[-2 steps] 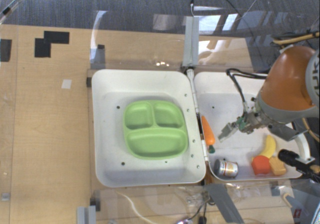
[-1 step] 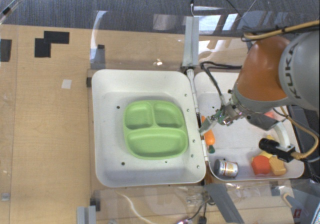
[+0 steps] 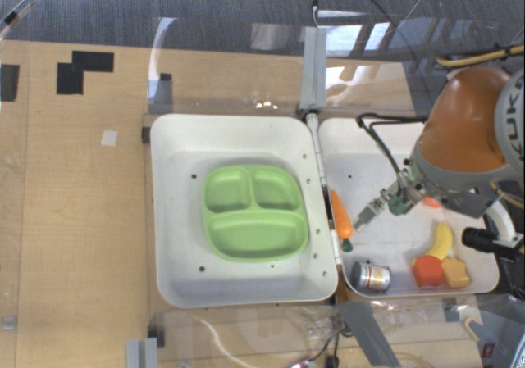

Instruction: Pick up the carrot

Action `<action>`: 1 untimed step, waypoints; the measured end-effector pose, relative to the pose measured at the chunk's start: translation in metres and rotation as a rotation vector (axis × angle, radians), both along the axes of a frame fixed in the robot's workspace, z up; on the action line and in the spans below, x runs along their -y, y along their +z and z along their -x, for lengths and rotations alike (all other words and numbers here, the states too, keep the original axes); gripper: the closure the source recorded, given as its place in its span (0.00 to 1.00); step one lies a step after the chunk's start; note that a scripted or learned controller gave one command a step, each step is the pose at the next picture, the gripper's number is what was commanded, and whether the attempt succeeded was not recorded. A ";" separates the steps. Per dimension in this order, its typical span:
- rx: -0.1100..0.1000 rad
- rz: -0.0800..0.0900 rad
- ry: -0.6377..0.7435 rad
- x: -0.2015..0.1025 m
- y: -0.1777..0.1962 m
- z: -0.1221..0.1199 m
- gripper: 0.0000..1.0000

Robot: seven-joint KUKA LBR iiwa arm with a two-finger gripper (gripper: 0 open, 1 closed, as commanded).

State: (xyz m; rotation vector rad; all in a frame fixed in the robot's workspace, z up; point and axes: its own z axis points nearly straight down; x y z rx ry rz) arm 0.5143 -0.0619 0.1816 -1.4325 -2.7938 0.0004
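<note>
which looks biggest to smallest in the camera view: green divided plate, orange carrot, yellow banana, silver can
1. Green divided plastic plate, by far the largest.
2. Orange carrot with a green tip, long but thin.
3. Silver metal can lying on its side and yellow banana: they look close in size, so I would not rank them.

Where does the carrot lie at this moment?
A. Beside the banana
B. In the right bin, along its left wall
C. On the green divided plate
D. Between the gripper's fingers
B: the carrot lies on the floor of the right bin against its left wall, apart from the gripper.
</note>
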 end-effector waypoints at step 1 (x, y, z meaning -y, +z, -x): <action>0.004 0.002 0.089 0.028 -0.087 -0.004 0.00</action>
